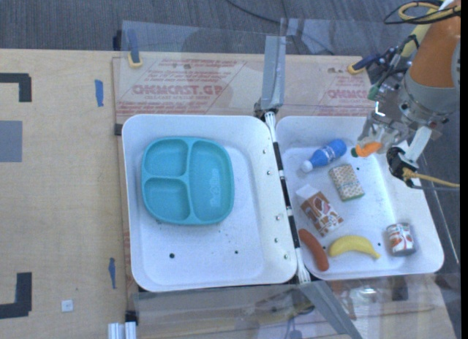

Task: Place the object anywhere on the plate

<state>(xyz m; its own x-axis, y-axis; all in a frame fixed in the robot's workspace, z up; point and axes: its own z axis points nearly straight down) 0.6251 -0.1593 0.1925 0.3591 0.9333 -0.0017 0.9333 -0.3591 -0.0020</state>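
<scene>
A blue three-compartment plate [187, 181] lies in the left bin [248, 257], towards its back left. My gripper [374, 145] hangs over the back right corner of the right bin [424, 253]. A small orange carrot with a green end [368, 150] sits between its fingers, lying crosswise. The gripper is shut on it. The grey arm with its orange band [433, 60] reaches in from the upper right.
On the right bin's floor are a blue bottle [326, 154], a tan box [345, 183], a brown carton [321, 212], a red sausage [314, 249], a banana [354, 246] and a small can [399, 238]. A ridge [281, 199] divides the bins.
</scene>
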